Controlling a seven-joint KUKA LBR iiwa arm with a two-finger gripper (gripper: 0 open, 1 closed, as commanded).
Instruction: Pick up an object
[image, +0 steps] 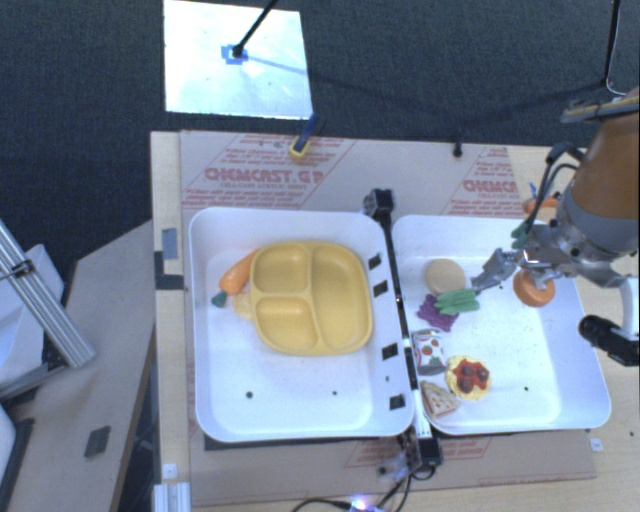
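The green toy (457, 298) lies in the right bin (560, 400), just below the tan bun (445, 274) and touching the purple toy (435, 312). The gripper (492, 274) hangs just right of the green toy and the bun. Whether its jaws are open or closed is too hard to tell, and nothing shows between them. An orange toy (533, 288) sits further right of the green toy. The yellow tray (305, 297) rests in the left bin (215, 330), far left of the green toy, with a carrot (235, 274) at its edge.
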